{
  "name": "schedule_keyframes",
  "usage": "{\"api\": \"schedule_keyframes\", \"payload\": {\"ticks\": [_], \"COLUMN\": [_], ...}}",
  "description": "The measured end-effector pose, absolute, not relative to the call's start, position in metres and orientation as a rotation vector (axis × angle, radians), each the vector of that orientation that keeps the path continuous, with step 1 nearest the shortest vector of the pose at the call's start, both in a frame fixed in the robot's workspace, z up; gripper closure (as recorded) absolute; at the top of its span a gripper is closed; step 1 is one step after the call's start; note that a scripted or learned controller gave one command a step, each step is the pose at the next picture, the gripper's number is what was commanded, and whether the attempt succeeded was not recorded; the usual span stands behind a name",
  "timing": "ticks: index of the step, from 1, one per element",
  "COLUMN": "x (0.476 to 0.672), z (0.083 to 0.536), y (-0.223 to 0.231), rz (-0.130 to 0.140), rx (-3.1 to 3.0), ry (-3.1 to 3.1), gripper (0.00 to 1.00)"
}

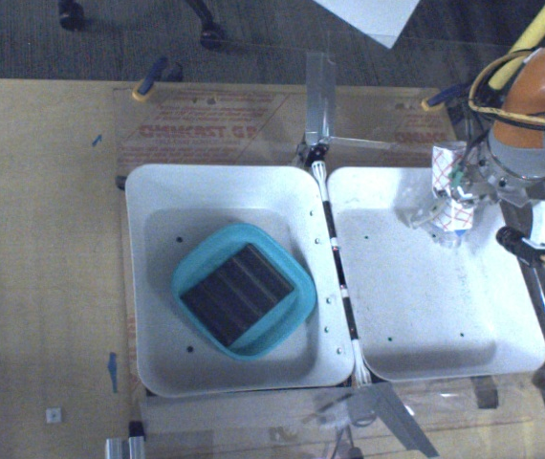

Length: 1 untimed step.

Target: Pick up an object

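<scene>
From above, the gripper (452, 199) hangs over the right bin (425, 342) near its far right corner, blurred so I cannot tell its state, with a crumpled white red-lined packet (447, 191) there, while a rounded teal dish (245, 289) with dark ribbed insert lies in the left bin (158, 208).

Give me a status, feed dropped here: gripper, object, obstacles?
Gripper over right bin's far corner, beside a crumpled wrapper. Teal dish sits in left bin, untouched.
</scene>
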State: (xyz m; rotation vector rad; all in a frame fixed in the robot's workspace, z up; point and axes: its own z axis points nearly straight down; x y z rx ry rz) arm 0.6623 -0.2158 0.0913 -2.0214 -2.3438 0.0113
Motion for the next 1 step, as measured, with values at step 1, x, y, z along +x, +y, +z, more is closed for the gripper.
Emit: {"api": "schedule_keyframes", "payload": {"ticks": [1], "x": [0.6629], "z": [0.1031], "y": [-0.214], "rz": [0.015], "rx": [-2.016], "ry": [-2.346], "gripper": [1.0]}}
